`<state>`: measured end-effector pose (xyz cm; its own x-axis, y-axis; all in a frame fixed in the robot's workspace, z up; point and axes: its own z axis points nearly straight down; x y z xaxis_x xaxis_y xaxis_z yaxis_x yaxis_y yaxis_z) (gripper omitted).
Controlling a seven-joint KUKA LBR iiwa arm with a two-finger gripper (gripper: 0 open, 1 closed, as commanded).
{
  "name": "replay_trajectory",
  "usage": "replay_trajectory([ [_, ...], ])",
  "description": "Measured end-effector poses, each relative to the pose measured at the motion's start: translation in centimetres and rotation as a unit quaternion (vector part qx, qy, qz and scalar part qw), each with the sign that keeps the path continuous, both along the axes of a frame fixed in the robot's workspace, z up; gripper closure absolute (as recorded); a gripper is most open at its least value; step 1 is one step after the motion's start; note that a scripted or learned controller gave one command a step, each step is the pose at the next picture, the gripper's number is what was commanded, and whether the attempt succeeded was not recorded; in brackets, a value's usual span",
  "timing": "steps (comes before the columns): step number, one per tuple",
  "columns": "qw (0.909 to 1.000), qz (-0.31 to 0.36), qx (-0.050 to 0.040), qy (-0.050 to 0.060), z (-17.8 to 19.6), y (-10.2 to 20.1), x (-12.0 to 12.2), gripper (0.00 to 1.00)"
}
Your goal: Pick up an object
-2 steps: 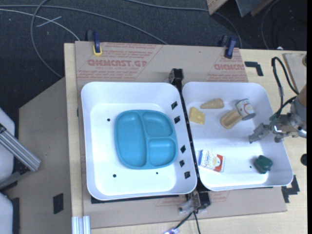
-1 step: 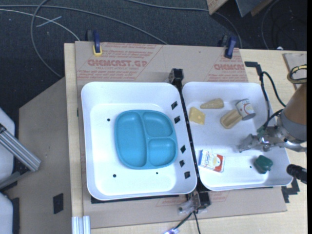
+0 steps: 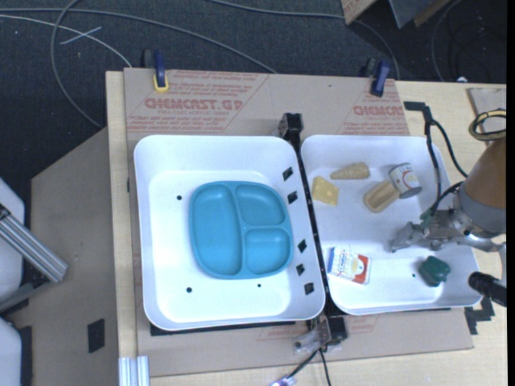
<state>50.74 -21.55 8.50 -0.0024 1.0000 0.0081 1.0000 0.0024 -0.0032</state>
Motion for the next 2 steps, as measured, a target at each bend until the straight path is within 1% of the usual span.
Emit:
replay_trajectory([
  [1, 1.0, 0.0, -0.0019, -0.001, 1.1, -0.1, 0.0, 1.0],
  [2, 1.0, -0.001, -0.0048, -0.004, 7.1, -0.2, -0.7, 1.0],
])
